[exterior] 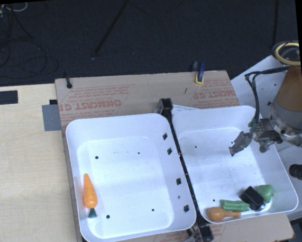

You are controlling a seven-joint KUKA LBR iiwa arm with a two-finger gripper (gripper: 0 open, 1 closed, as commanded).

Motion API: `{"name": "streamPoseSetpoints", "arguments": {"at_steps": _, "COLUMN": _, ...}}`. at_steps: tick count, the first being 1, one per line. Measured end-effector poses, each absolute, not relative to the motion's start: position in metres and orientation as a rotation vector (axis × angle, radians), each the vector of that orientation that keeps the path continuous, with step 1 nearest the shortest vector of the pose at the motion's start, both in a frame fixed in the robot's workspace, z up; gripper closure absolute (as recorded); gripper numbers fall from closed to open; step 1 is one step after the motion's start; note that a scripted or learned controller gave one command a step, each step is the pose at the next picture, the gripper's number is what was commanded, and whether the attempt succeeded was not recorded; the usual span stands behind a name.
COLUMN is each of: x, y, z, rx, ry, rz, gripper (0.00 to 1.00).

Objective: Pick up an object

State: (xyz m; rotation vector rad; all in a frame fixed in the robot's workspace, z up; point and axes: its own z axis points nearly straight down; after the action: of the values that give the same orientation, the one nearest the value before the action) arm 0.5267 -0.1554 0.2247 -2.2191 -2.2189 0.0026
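Lying in the near right corner of the right bin (283, 174) is a small cluster of objects: a black block (252, 197) resting on a green piece (264, 191) whose shape is partly hidden beneath it, a second, darker green piece (233, 205) just to the left, and an orange-tan pear-shaped thing (221, 213) against the near wall. What exactly these toys are is hard to make out. Above the right side of that bin hang the jaws (251, 137), well apart from the cluster and with nothing between them; the dark fingers (238, 143) blur into the wrist hardware, so whether they stand wide or narrow cannot be told. The arm (292, 99) is cut off at the right edge. In the left bin (114, 127), a toy carrot (89, 193) lies alone near the left wall, green tip toward the near side. Both bins sit on cardboard (138, 95) over the tabletop (24, 183).
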Motion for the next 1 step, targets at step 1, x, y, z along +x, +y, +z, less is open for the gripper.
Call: {"name": "streamPoseSetpoints", "arguments": {"at_steps": 1, "x": 0.614, "y": -0.0792, "z": 0.1417, "rx": -2.209, "ry": -2.229, "rz": -0.001, "gripper": 0.0}}
